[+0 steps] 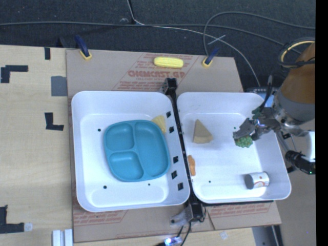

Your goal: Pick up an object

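Green and knobbly, a small broccoli-like piece is sitting at the tips of the gripper over the right side of the right bin, and it appears to be caught between the dark fingers, so the claw is looking clenched on it, though the view is too coarse to be sure how firm that grip is. The grey arm is reaching in from the right with its wrist hanging over the bin's right wall. Whether the green piece is resting on the bin floor or riding just above it is not clear from this slant. The step in hand is reading as the grasp itself or the very start of the lift. The next move is calling for a straight rise, slow enough that the lumpy piece is not slipping out of a shallow pinch, and clear of the bin's right wall. Other things are lying well apart in the same bin: a tan wedge toward the left, an orange piece against the left wall, and a grey-and-white cylinder near the front right corner. In the left bin a blue divided plate is lying with a yellow piece just beside its upper right edge, and a yellow corn cob is lying on the cardboard behind the bins
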